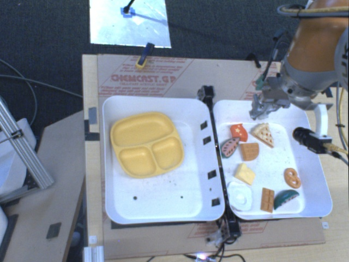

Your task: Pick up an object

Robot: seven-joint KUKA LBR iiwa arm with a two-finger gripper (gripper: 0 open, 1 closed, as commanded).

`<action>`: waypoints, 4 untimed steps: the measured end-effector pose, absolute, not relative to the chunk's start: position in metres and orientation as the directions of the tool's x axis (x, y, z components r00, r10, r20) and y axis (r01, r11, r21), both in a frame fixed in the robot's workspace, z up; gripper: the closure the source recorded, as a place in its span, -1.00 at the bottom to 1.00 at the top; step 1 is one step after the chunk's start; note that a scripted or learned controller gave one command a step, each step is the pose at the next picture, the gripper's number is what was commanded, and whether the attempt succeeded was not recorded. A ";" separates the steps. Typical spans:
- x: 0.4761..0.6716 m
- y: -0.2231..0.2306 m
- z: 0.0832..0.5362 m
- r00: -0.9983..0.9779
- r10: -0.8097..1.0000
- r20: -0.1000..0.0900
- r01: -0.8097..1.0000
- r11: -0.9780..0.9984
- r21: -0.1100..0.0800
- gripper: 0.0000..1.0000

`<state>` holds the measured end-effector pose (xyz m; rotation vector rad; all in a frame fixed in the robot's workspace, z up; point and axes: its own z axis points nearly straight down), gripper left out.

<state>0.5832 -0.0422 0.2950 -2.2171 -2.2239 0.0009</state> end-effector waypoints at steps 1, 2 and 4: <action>0.577 -0.021 0.293 -0.007 1.000 0.001 1.000 0.007 0.001 1.00; 0.548 0.005 0.296 -0.008 1.000 0.002 1.000 0.008 0.000 1.00; 0.549 0.004 0.306 -0.008 1.000 0.002 1.000 0.008 0.004 1.00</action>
